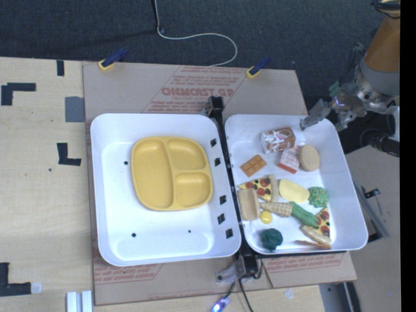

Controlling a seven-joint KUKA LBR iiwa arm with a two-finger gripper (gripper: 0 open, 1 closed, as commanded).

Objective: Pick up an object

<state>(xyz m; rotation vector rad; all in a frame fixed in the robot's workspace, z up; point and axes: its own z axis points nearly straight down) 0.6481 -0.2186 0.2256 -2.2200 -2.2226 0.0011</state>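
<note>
The right bin (348, 194) holds a loose cluster of toy food. At its far side lies a brown-and-white wrapped piece (277, 139), with a tan round piece (309, 157) just to its right and a red-and-white piece (288, 162) touching it. An orange waffle-like cracker (253, 166) sits to the left. Nearer lie a pizza slice (261, 186), a yellow lemon-like piece (293, 191), green broccoli (318, 196), a corn cob (278, 208), a small yellow ball (266, 218) and a dark green lump (272, 238).
</note>
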